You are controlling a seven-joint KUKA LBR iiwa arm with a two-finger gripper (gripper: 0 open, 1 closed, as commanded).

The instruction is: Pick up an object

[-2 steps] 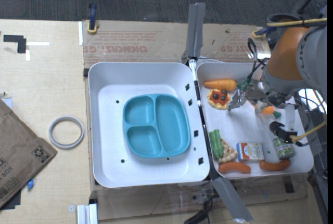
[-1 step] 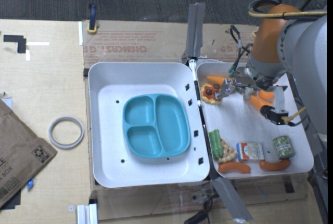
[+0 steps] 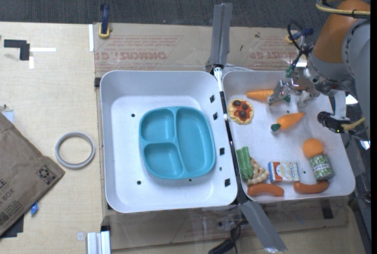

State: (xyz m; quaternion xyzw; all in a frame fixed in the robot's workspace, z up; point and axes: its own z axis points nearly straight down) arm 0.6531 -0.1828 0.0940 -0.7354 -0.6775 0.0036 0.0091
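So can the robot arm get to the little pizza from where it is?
Probably yes. The pizza lies flat in the right bin with bare floor around it, and the gripper hovers nearby beside a carrot; nothing covers it.

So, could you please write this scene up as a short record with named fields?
left bin: holds a teal divided plate
right bin: toy food
far side of right bin: carrot, small pizza, second carrot
near side of right bin: orange, green can, small carton, two sausages, green vegetable
gripper: over the far end of the right bin, beside the first carrot; nothing seen between its fingers
bench, left of the bins: tape ring, cardboard box
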